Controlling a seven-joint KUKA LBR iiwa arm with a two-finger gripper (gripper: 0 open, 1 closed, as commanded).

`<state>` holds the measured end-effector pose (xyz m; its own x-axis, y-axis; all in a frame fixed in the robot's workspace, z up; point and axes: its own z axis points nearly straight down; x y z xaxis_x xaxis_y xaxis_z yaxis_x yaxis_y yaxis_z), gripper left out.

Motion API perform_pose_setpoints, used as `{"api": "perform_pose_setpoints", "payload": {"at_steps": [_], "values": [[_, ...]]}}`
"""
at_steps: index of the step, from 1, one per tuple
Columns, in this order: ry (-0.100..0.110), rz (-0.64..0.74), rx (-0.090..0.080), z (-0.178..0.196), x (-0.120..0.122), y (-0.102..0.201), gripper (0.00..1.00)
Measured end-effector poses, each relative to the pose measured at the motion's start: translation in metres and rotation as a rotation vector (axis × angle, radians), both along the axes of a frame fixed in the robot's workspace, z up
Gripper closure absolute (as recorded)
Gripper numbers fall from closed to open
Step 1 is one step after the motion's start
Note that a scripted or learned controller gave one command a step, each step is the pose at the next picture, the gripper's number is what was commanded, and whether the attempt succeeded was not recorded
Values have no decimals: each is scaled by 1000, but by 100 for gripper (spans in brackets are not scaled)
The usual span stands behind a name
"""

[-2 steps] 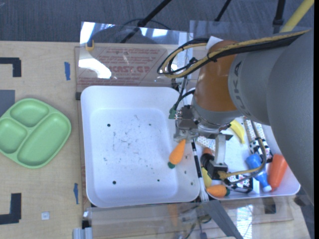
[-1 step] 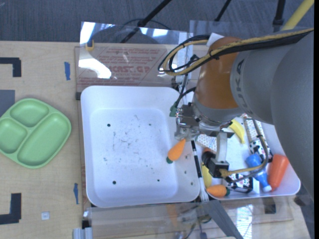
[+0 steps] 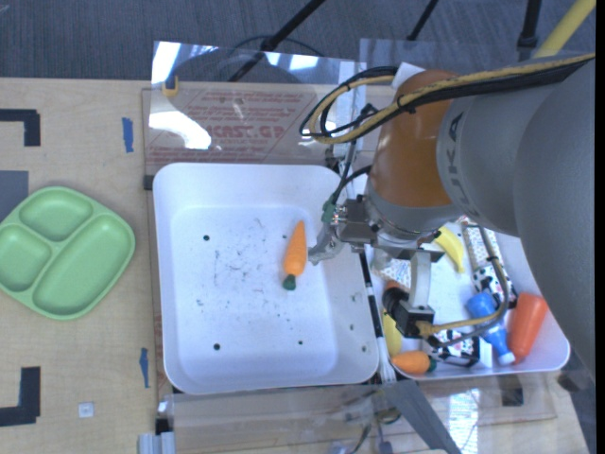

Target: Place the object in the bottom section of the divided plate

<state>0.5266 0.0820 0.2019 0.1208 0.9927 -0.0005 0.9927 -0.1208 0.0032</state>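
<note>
From the camera above, the carrot (image 3: 295,253) lay in the left bin (image 3: 189,348), right of the bin's middle, its green end toward the near edge. Nothing touched it. The green plate (image 3: 62,252) sat on the worktop (image 3: 85,112) left of that bin, well apart from the carrot, with all its sections bare.

The arm (image 3: 492,130) reached in from the right, its orange band above the wall between the two bins. The gripper (image 3: 354,230) hung below the wrist, just right of the carrot, by the left bin's right wall. I could not tell whether it was open or closed.

In the right bin (image 3: 548,359), partly hidden by the arm, lay a banana (image 3: 453,250), a blue bottle (image 3: 486,314) and an orange-red piece (image 3: 526,325).
</note>
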Motion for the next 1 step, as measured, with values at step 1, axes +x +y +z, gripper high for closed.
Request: {"api": "perform_pose_setpoints", "payload": {"at_steps": [1], "values": [[-1,-402,7,-113,26,56,0]]}}
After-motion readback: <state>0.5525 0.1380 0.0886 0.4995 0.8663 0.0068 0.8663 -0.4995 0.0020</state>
